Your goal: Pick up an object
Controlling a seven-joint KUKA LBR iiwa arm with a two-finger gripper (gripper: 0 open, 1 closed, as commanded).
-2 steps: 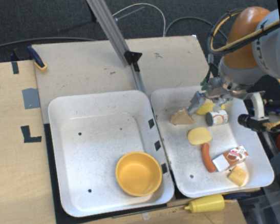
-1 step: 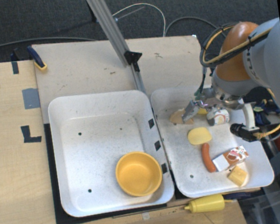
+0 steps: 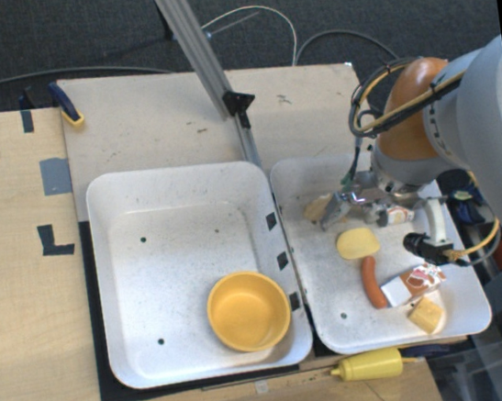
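Note:
The right bin (image 3: 336,308) holds a yellow lemon-like piece (image 3: 357,244), a red-orange sausage (image 3: 372,282), a small white and red carton (image 3: 413,282) and a yellow wedge (image 3: 426,315). A tan object (image 3: 316,208) lies near the bin's back left. My gripper (image 3: 337,208) hangs low over the bin's back part, right beside the tan object and just behind the lemon-like piece. The wrist hides how the gripper meets the tan object. The grey arm with its orange band (image 3: 413,98) reaches in from the right.
A yellow bowl (image 3: 248,310) sits in the front right corner of the left bin (image 3: 164,244). A yellow bottle (image 3: 376,364) lies on the bench in front of the right bin. A slanted metal pole (image 3: 197,49) stands behind the bins.

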